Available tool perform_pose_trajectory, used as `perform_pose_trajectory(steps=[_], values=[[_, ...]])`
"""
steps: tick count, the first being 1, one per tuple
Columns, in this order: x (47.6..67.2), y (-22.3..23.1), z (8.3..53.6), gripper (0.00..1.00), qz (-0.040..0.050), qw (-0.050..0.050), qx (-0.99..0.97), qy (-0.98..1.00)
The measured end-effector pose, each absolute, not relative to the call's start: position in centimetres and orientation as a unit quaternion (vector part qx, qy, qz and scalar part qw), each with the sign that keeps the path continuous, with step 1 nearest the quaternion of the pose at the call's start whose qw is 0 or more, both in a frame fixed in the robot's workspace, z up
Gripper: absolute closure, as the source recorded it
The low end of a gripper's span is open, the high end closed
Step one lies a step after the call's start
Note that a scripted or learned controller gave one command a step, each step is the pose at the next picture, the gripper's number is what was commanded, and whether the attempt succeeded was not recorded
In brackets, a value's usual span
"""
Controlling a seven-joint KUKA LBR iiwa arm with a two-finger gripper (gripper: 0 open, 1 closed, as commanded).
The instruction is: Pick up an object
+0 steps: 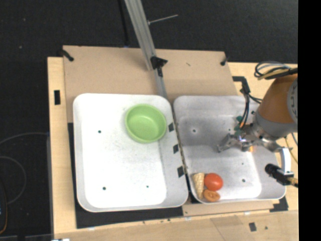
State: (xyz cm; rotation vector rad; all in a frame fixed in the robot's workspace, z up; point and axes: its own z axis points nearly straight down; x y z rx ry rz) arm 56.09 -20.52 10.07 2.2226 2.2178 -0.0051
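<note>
**Hovering over the right bin, nothing between the fingers**

Reaching in from the right, the grey KUKA arm with its orange band (277, 102) sits over the right-hand side of the bench. That pale wooden bench with a brown cardboard sheet at the back (130, 72) carries both bins side by side, their inner edges touching along the middle.

Left shallow white plastic bin (100, 185): speckled floor, one item in it, a round lime-green plastic bowl (146, 123), upright, mouth up, near the bin's back right corner.

Right shallow white plastic bin (200, 119): greyer, scuffed floor. The two-finger metal gripper (224, 144) is over the middle of this bin, fingers pointing left. No object is seen between them. Whether the fingers are parted or closed cannot be made out at this resolution.

Candidate objects, all clustered in the right bin's front left corner, well apart from the gripper:
- round red tomato-like ball (213, 181), glossy, the largest of the three;
- pale tan cone-shaped piece (199, 183), touching the red ball's left side, lying against the bin wall;
- small flat orange piece (211, 196), just in front of the red ball, touching or nearly touching it.

A slanted grey metal rail (141, 26) runs from the top of the view down to the bins' back edge.
</note>
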Motion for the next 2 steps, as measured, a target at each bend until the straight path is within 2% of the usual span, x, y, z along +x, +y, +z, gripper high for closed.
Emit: perform_pose_trajectory(steps=[1,2], values=[[56.2,-20.6,11.2,1.0,0.0003,0.002,0.709,0.705],[55.9,-21.2,15.9,1.0,0.0016,0.003,0.708,0.707]])
